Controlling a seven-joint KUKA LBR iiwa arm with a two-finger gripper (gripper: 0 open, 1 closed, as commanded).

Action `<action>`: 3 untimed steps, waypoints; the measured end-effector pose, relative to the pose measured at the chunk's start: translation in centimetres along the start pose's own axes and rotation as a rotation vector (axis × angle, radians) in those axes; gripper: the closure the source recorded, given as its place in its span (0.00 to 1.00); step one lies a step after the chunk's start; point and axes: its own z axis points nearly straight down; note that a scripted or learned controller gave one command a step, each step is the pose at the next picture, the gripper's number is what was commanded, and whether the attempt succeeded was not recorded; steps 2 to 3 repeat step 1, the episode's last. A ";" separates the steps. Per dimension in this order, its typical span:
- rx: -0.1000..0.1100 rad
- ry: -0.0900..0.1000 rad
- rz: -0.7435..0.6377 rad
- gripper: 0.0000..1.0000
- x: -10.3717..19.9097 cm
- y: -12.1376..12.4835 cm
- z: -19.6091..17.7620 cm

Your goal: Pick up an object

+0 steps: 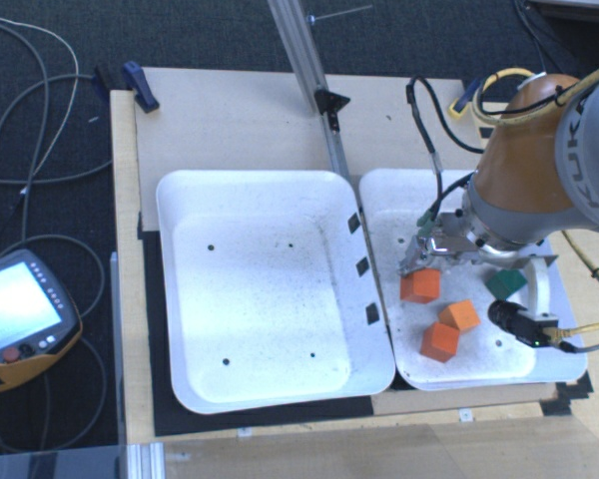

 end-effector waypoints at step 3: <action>-0.002 0.000 -0.003 1.00 6.5 -0.8 -4.7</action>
